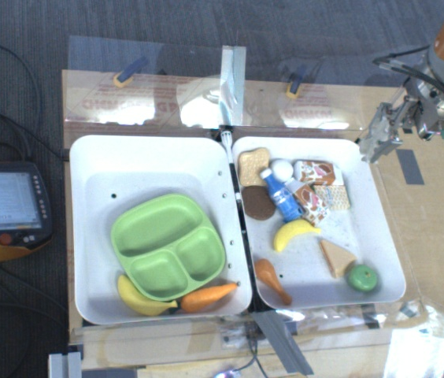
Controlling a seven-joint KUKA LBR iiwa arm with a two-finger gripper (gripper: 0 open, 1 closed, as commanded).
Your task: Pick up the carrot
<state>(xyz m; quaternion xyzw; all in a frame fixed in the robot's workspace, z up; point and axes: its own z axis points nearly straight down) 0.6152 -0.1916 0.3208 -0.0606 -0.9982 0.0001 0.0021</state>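
Observation:
The orange carrot (206, 296) lies in the left bin (88, 211) at its front edge, tucked against the green divided plate (167, 245) and beside a yellow banana (142, 298). My gripper (373, 142) hangs outside the bins, just past the far right corner of the right bin (383, 235). It is far from the carrot, with nothing seen in it.
The right bin holds bread (253, 164), a brown disc (257, 202), a blue bottle (282, 196), snack packets (316, 187), a small banana (293, 233), a tan wedge (336, 256), a green apple (362, 278) and an orange-brown piece (271, 280). A divider wall (238, 227) separates the bins.

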